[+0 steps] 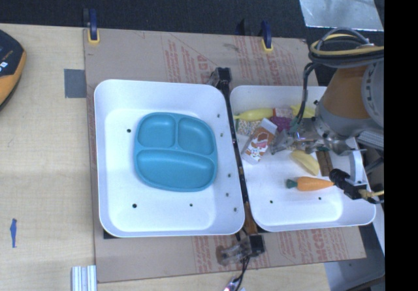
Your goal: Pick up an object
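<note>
We found the two-finger gripper (292, 142) low in the right white bin (307, 214) over the pale yellow banana-shaped toy (304, 162), its grip state indiscernible; approach step, next a closing on that toy.

Even overhead light, soft focus, mild glare on white bins (111, 153), faint shadows

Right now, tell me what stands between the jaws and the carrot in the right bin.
Nothing visible does. The gripper hangs over the clutter in the right bin, and the carrot lies nearer the camera on bare bin floor. A yellow banana-like piece sits beside that path, not across it.
</note>
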